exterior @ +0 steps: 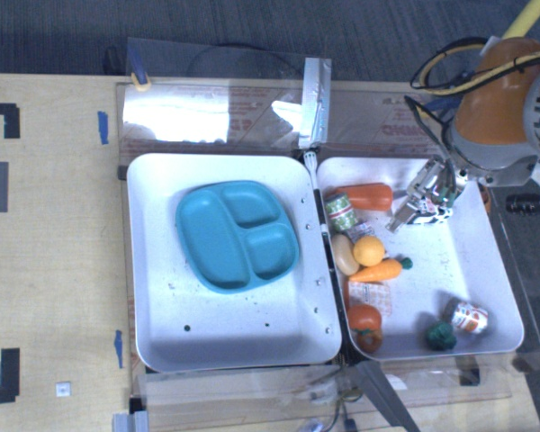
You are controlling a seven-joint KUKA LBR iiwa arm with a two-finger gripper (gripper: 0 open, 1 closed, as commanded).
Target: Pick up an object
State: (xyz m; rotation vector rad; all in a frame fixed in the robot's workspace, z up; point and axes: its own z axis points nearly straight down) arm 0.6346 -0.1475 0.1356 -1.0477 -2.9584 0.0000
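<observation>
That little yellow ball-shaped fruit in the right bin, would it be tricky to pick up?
Probably. The yellow fruit looks round and smooth, so it may slip or roll from the gripper. It sits wedged against the carrot and a pale piece, which may crowd a grasp.

A rounded orange band (497, 97) is seen wrapped around the arm (522, 115), above a pale grey wrist section with a smooth, glossy shell. Black cables (436, 70) are looped in an arc beside the orange part, and a yellow strand is run along with them. The gripper (423, 201) is built of silvery metal with dark patches, and slim metallic fingers (403, 216) are fitted at its end.
</observation>
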